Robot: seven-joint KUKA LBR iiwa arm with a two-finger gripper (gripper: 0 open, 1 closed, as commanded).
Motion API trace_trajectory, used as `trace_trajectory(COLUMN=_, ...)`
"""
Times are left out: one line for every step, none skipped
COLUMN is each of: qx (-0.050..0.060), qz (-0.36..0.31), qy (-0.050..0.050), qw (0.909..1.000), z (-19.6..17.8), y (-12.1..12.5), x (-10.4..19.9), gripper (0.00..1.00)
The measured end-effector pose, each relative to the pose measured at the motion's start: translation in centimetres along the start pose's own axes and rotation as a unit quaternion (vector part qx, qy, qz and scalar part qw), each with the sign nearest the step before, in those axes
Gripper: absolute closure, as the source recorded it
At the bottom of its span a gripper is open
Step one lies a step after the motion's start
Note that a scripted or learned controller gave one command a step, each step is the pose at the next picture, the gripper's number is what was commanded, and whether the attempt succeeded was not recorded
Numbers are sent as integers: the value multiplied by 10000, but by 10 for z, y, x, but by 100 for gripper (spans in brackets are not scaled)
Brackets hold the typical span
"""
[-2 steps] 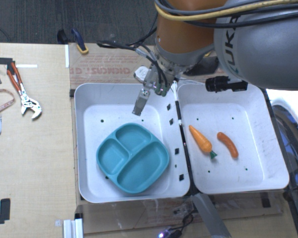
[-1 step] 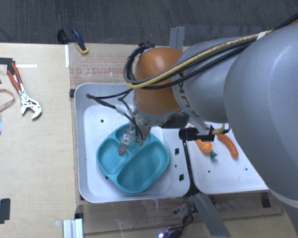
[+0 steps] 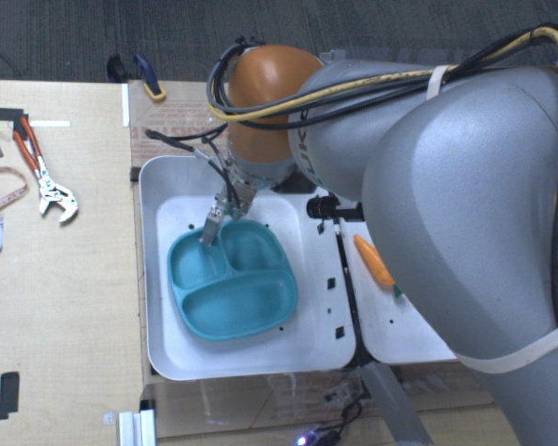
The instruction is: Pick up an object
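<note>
Teal three-compartment plate [image 3: 234, 283] flat in the left white bin [image 3: 158, 342]; orange carrot [image 3: 374, 260] in the right bin [image 3: 400, 342].

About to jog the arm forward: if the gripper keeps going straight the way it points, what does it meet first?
Most likely the blue divided plate: the gripper points down at its upper-left compartment, seemingly right at the surface. Depth is unclear from this single slanted view.

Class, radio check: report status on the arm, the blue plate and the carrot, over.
Pincer down on the upper-left rim of the blue divided plate in the left bin. Plate flat, not lifted. Carrot in the right bin, beside the arm. Nothing blocking the plate.
</note>
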State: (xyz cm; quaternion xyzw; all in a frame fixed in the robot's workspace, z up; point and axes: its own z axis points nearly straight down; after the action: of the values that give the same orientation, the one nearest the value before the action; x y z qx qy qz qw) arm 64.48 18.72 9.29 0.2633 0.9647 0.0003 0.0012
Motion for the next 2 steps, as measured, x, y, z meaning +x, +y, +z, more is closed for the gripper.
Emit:
trace_trajectory(qx=2, qz=3154, qy=-13, qw=9490, z=-21, y=-26, x=36, gripper=0)
trace_trajectory(qx=-124, qz=2759, qy=-121, qw=9610, z=-25, y=-79, x=98, gripper=0)
